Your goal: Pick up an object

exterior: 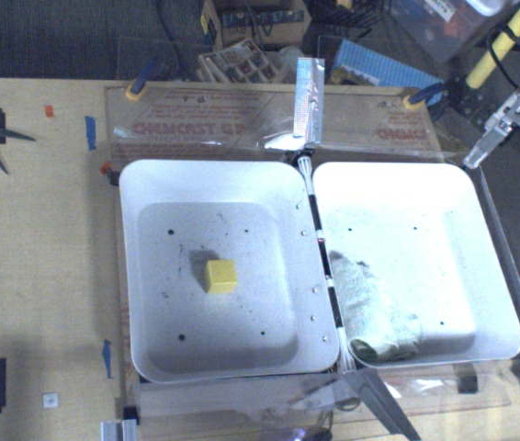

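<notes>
A small yellow cube (pixel 221 276) lies on the floor of the left bin (pixel 150 200), a little left of its middle. A rolled white and grey cloth (pixel 370 315) lies in the right bin (pixel 444 200), along its left wall and reaching the near edge. My gripper (pixel 477 157) hangs at the upper right, just past the far right corner of the right bin. It is well away from both objects and nothing shows in it.
A metal divider strip (pixel 320 265) runs between the two bins. A clear sheet with red lettering (pixel 196 122) and an upright silver bracket (pixel 309 99) stand behind them. Clutter and cables fill the floor beyond the bench.
</notes>
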`<state>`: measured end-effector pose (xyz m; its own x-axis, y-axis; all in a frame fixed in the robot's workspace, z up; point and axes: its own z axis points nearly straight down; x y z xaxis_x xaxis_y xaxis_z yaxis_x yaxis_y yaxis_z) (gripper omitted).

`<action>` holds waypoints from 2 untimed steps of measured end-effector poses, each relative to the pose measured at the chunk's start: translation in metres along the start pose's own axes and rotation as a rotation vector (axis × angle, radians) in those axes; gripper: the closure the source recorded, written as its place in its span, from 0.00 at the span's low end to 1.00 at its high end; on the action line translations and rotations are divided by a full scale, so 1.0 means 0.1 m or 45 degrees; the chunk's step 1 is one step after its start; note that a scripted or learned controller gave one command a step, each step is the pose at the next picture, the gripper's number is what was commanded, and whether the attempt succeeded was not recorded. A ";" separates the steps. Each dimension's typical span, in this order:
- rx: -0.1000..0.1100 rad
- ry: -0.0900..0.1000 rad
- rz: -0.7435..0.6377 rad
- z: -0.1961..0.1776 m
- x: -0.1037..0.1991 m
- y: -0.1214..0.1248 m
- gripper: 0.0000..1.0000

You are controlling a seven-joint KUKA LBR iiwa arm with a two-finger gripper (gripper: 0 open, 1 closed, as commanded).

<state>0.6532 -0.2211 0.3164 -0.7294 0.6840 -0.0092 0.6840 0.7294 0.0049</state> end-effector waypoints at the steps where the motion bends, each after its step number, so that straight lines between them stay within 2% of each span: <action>1: 0.004 0.007 0.295 2.08 0.10 -0.08 0.00; 2: 0.007 0.003 1.065 2.30 0.15 0.21 0.00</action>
<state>0.6592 -0.1962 0.0864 0.0189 0.9998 -0.0021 0.9998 -0.0188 0.0045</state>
